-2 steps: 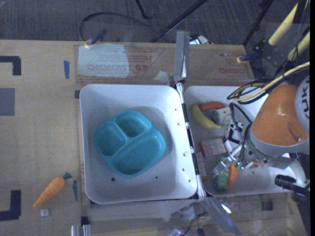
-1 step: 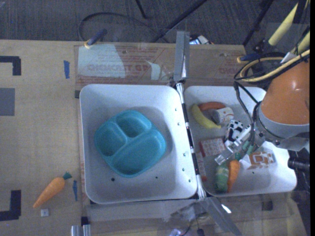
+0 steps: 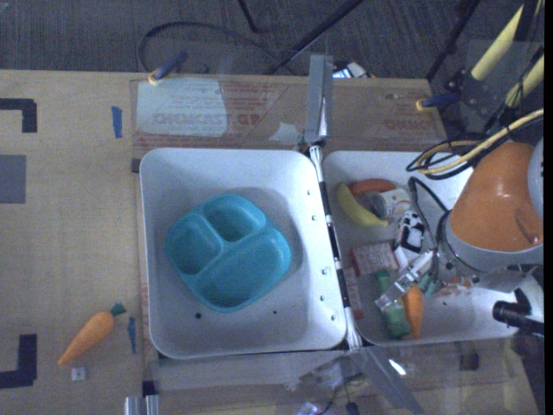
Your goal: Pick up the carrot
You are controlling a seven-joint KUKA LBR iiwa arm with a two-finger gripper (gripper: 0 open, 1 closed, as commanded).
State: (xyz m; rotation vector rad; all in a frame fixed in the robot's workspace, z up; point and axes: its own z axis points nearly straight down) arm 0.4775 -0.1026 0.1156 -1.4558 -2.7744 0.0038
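Observation:
An orange carrot [image 3: 414, 311] lies in the right bin [image 3: 484, 331] near its front wall, pointing toward the front edge, with a green item [image 3: 395, 320] just to its left. My gripper [image 3: 404, 285] hangs directly over the carrot's upper end, at or very close to it. The arm's orange band [image 3: 492, 206] and grey wrist cover the right part of that bin. A second carrot [image 3: 86, 337] with a green top lies outside the bins on the wooden bench at the front left.
The left bin [image 3: 173, 175] holds a blue divided plate [image 3: 228, 249]. The right bin also holds a yellow banana [image 3: 356, 207], a red-orange item [image 3: 373, 185], a small can [image 3: 378, 204], a black-and-white item [image 3: 409, 230] and a pink card [image 3: 373, 258]. Cables [image 3: 449, 158] trail above the arm.

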